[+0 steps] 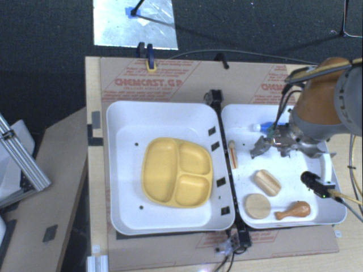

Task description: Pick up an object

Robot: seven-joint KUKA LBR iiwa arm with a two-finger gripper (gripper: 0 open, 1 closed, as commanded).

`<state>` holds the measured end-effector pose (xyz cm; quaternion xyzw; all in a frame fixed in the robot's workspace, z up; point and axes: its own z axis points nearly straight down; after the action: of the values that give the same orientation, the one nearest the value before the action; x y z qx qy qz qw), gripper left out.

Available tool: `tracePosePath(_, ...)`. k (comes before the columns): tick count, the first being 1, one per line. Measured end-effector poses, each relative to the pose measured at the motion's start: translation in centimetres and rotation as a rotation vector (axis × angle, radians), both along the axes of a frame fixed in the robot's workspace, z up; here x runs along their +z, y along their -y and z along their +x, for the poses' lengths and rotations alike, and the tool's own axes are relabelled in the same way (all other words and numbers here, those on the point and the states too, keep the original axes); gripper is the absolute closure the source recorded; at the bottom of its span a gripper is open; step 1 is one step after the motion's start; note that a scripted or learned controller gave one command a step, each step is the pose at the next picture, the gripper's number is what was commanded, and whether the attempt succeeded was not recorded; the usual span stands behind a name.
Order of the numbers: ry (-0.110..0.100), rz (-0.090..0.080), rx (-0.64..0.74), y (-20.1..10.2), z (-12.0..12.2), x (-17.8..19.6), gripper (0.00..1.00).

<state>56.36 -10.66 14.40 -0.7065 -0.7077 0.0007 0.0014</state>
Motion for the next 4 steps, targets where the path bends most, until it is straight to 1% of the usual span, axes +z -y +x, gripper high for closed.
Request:
tracePosePath(1,0.000,0.000,-0.001,0.9,-0.2,-5.7,0.00)
tracePosePath(2,0.005,-0.001,0.000,0.9,-0.1,-4.3,1.00)
tracePosePath(3,0.010,-0.002,0.003,0.1,0.6,1.5,1.00)
tracePosePath(4,0.009,-0.002,0.002,0.1,0.7,6.9,1.00)
